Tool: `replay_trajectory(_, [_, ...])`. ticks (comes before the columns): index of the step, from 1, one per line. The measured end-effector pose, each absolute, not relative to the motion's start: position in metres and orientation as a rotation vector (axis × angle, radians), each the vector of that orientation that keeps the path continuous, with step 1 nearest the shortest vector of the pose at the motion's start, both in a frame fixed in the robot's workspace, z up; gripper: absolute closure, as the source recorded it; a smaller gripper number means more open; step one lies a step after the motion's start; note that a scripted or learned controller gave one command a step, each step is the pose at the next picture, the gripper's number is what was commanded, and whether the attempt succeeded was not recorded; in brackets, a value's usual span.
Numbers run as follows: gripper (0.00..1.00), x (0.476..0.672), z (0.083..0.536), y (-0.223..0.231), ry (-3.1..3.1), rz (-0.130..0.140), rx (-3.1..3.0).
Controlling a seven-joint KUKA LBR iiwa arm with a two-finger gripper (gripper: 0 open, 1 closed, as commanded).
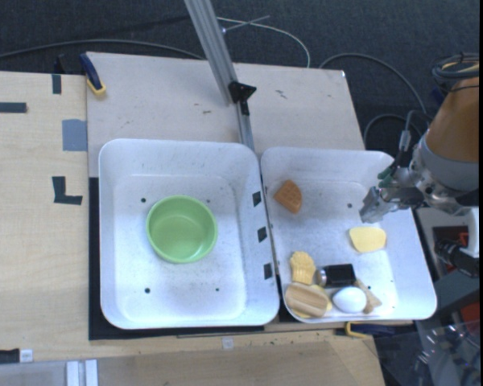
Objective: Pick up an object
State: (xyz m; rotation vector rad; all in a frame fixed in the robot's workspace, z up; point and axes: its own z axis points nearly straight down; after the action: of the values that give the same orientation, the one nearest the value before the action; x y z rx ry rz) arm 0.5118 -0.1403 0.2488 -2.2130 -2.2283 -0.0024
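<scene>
Left bin [113,215] holds a green bowl [182,229]. Right bin [402,167]: brown piece [288,196], yellow piece [368,239] just below the gripper [373,205]. Jaws' opening cannot be told; nothing visibly held. Advisable: centre over the yellow piece, descend squarely, then close.

2 bins [113,167] – 1 green bowl [182,229], 6 small items [368,239]
</scene>
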Motion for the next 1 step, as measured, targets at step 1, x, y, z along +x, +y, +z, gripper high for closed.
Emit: replay_trajectory(1, [1.0,0.5252,0.254,-0.0841,-2.228,-0.001,-2.211])
